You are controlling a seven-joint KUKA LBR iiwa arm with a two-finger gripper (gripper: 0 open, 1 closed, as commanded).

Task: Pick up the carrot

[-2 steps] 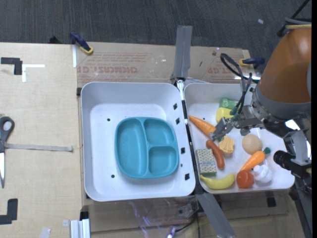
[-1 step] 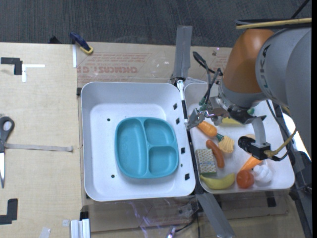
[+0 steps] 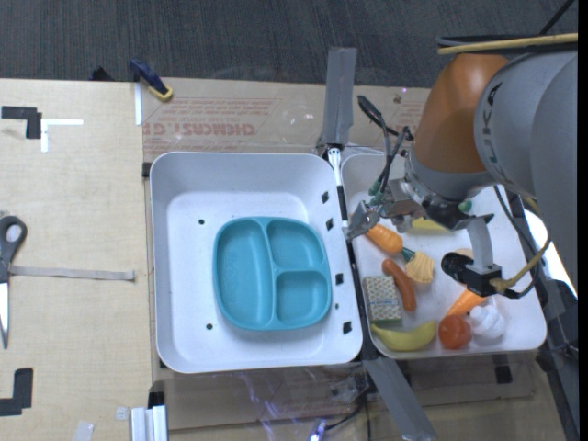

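The two-finger metal gripper (image 3: 366,219) sits low over the left edge of the right-hand shallow white plastic bin (image 3: 524,333), close to the wall it shares with its neighbour. Its thin fingers appear to be spread a little, with nothing visible between them, though they are small and dark against the clutter, so the gap is hard to judge. Just right of and below the fingertips lies the short orange toy carrot (image 3: 385,239), tilted, resting on the bin floor and seemingly just clear of the fingers.

Below the carrot is a reddish-brown toy sausage (image 3: 401,285), and beside that a pale yellow ridged toy like a corn piece (image 3: 421,266). A green-and-tan rectangular sponge-like block (image 3: 382,299) lies left of the sausage, and a yellow toy banana (image 3: 405,336) curves along the near wall. A round red toy tomato (image 3: 454,332) sits right of the banana, with an orange wedge-shaped piece (image 3: 463,301) just above it and a lumpy white toy (image 3: 488,321) to its right. A black bracket with cable (image 3: 469,269) hangs over this part of the bin.

The grey arm with its orange band (image 3: 464,113) rises from the wrist toward the upper right. The left-hand shallow white plastic bin (image 3: 175,246) holds a light-blue three-compartment plastic tray (image 3: 273,272). On the wooden bench (image 3: 73,320) to the far left lies a pair of scissors (image 3: 7,246), and a small blue-and-yellow clip (image 3: 150,77) lies near the bench's far edge.
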